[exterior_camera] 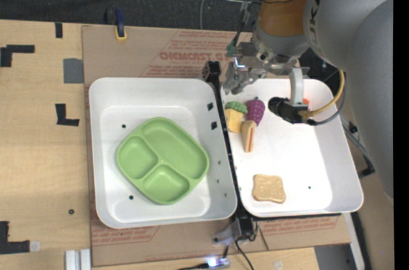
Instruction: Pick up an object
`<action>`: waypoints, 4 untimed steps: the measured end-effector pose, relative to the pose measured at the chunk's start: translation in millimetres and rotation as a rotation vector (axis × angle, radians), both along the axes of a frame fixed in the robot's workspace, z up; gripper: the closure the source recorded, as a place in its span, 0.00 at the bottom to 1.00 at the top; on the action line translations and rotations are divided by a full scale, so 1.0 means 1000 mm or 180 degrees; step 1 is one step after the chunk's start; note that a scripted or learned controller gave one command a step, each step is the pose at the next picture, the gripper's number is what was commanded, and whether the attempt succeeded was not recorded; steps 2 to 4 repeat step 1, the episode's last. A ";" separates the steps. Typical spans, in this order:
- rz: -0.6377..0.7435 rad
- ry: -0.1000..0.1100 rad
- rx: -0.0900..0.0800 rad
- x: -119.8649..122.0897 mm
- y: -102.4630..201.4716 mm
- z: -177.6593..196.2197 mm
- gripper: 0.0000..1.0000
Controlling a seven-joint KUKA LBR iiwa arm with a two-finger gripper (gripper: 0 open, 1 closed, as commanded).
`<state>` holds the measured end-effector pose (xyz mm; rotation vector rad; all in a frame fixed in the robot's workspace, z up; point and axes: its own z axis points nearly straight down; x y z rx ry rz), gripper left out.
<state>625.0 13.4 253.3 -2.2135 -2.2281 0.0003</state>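
Observation:
My gripper (235, 85) hangs over the far left corner of the right bin (319, 160), just above a cluster of toy food. In that cluster lie purple grapes (255, 110), a yellow piece (235, 117) with a green top, and a tan hot-dog-like piece (248, 135). A slice of toast (268, 188) rests apart near the bin's front. Nothing shows between the gripper's fingers.
The left bin (108, 135) holds a green divided plate (162, 160). A black cable fitting (287, 110) dangles from the arm over the right bin. The ridge between the two bins runs right beside the gripper. Brown cardboard lies under both bins.

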 end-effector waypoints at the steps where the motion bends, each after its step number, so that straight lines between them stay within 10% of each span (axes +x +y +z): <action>1: 0.0001 0.0007 0.0000 0.004 0.061 -0.017 1.00; 4: 0.0001 0.0007 0.0000 0.004 0.061 -0.017 1.00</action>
